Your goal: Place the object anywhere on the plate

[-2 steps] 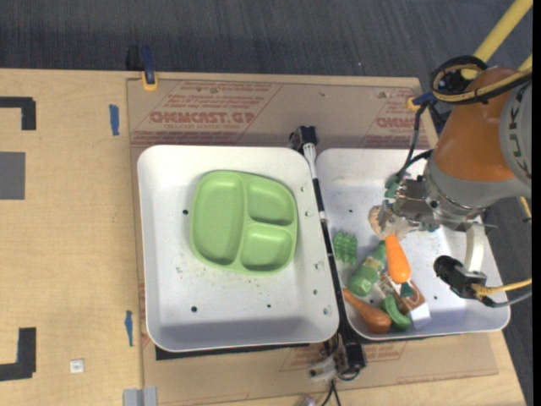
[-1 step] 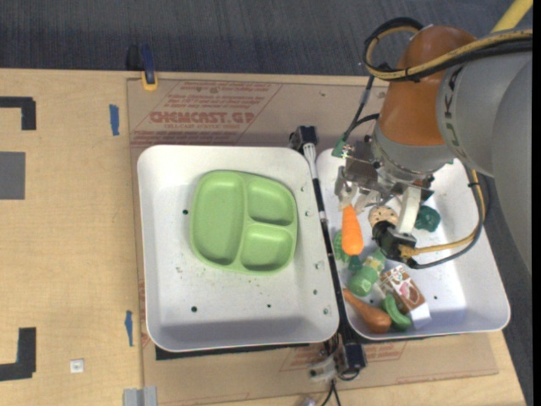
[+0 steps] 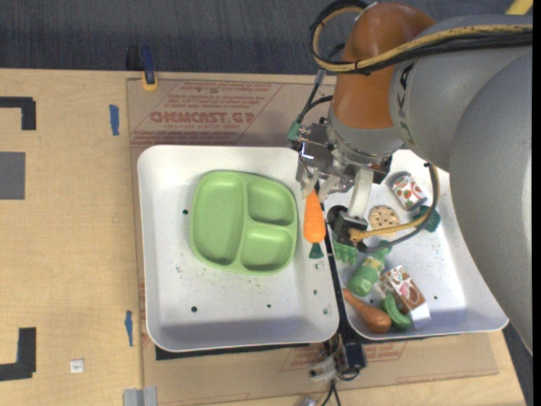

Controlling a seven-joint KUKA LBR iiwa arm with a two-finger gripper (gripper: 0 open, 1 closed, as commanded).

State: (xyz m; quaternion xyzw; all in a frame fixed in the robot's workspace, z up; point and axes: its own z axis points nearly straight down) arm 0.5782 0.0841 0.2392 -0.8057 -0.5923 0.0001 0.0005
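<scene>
At the bottom right of the frame, the right bin held a pile of toy food: a brown sausage, green bits and small boxes. Further up, in the middle of the frame, a toy carrot hung over the rim between the two bins, just right of the green plate. The fingers seemed closed on the carrot's top, pinching it. The plate sat in the left bin with nothing on it. So the carrot was picked up, I think, but it was not on the plate yet. It needed to go a little left and then down.
</scene>
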